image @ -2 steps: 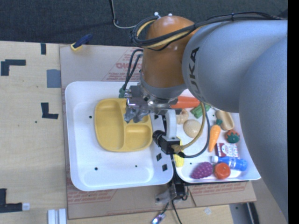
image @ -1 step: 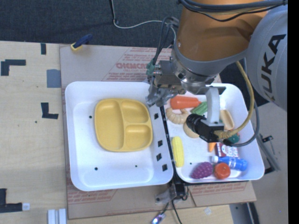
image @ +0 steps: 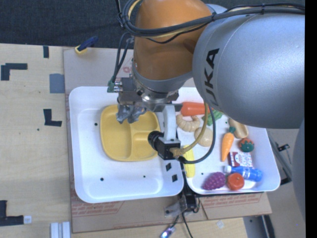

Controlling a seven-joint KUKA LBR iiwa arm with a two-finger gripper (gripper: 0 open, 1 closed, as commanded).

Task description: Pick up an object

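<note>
Hovering over the yellow divided plate (image: 128, 140) in the left bin (image: 79, 148), the gripper (image: 128, 115) hangs just above its upper rim — empty; jaws slightly apart; the plate's body lies below them, toward the bin's near edge.

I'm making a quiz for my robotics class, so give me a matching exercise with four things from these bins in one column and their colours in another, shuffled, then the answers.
Things:
1. divided plate
2. grapes
3. carrot
4. corn cob

Colours:
A. purple
B. orange
C. bright yellow
D. mustard yellow

Pairs: 1-D, 2-A, 3-B, 4-C

The plate lies in the left bin; the grapes and carrot lie in the right bin, the corn at its left edge. The pincer hangs over the plate.
</note>
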